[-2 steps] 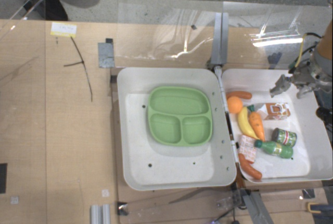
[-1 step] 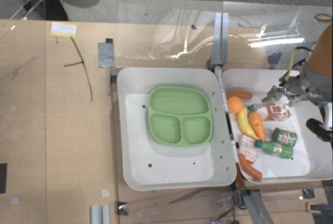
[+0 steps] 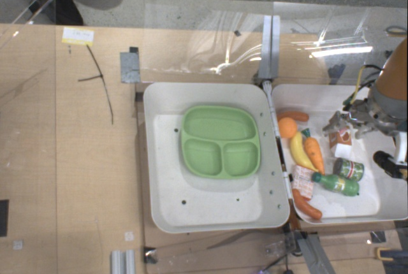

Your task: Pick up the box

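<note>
Approach is the step in hand, by my judgement: the arm (image 3: 389, 85) is reaching in from the right and the gripper (image 3: 347, 120) is hovering over the far part of the right bin (image 3: 331, 93). Whether the fingers are released or clenched cannot be told; nothing is visibly lying between them.

The box (image 3: 303, 181), a small white carton with red print, is lying flat in the near-left part of that bin. It is touching the banana (image 3: 299, 151) on its far side and the green bottle (image 3: 336, 185) on its right, with a sausage (image 3: 307, 206) just near of it. The carrot (image 3: 313, 155), orange (image 3: 287, 127) and can (image 3: 349, 169) are crowding the same corner. A second small packet (image 3: 344, 137), possibly another carton, is sitting just below the gripper.

The left bin (image 3: 159, 202) is carrying a green divided tray (image 3: 220, 141).

The next move is calling for travel leftward and nearward, then a descent over the box without snagging the bottle or banana.
</note>
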Action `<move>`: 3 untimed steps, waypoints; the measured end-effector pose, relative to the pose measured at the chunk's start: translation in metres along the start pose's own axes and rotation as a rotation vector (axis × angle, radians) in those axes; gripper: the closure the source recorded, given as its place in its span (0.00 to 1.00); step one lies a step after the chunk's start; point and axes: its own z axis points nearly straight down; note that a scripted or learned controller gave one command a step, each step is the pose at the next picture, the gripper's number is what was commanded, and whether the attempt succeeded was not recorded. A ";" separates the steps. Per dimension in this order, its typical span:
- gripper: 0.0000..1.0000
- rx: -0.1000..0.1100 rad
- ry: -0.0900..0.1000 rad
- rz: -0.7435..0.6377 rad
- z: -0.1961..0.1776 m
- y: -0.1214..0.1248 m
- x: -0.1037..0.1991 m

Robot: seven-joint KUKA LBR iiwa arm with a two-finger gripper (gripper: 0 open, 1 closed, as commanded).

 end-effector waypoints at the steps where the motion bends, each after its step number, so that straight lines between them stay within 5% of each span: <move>1: 0.00 0.007 0.000 0.384 0.002 -0.044 -0.024; 2: 0.00 0.010 -0.002 0.835 0.003 -0.070 -0.014; 3: 0.00 0.019 0.006 1.254 0.004 -0.076 -0.047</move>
